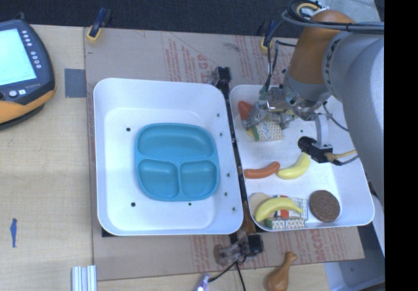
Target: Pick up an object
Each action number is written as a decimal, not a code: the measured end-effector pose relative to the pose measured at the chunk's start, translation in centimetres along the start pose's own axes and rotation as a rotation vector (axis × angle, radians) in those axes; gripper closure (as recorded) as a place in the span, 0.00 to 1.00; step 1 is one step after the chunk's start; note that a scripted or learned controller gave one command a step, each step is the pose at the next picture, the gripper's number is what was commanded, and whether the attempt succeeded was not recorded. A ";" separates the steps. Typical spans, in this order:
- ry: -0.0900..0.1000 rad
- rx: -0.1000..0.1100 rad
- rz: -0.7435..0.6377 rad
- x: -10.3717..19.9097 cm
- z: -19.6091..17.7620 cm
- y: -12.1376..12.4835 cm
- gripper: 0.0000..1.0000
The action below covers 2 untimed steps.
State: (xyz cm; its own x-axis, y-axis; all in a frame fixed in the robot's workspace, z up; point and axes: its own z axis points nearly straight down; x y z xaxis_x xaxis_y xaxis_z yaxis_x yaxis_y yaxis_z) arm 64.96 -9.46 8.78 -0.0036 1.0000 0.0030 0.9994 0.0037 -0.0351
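My gripper [260,117] hangs low at the far left of the right bin [349,182], reaching in from the right. Right under it lies a small pale patterned block [269,132], partly hidden by the gripper. A red piece [243,109] lies just to the gripper's left, against the bin's wall. Nearer the front of this bin are a sausage [261,170], a yellow banana [295,167], a brown round cookie [324,205] and a second banana [278,207] resting on a small box [289,220].
The left bin [111,153] holds a blue divided plate [176,160]. A control tablet [16,64] lies at the bench's far left. A brown drumstick toy [281,274] sits outside the bins at the front.
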 end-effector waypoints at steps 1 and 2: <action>0.001 0.003 -0.002 0.0 -1.0 0.0 1.00; -0.003 -0.031 -0.003 6.9 -10.2 -7.8 1.00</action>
